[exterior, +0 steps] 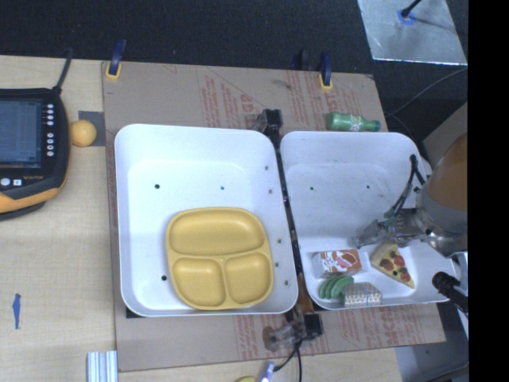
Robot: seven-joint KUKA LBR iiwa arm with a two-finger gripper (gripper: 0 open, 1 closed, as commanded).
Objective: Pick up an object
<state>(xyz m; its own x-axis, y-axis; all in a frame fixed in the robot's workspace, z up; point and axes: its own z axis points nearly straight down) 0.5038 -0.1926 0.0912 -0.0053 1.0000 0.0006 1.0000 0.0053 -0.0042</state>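
Several small items lie at the front of the right bin (350, 161): a red and white packet (338, 261), a green toy vegetable (333, 286), a small speckled box (362, 295) and a pizza slice toy (393, 264). My gripper (372, 234) reaches in from the right and hangs low just behind the pizza slice and the packet. The grey arm with its orange band (447, 189) stands over the bin's right wall. I see nothing held in the gripper.
A yellow divided plate (220, 257) lies in the left bin (159, 165). Behind the right bin a green bottle (353, 122) lies on the cardboard. A teach pendant (24, 153) and a yellow ball (83, 132) sit at the far left.
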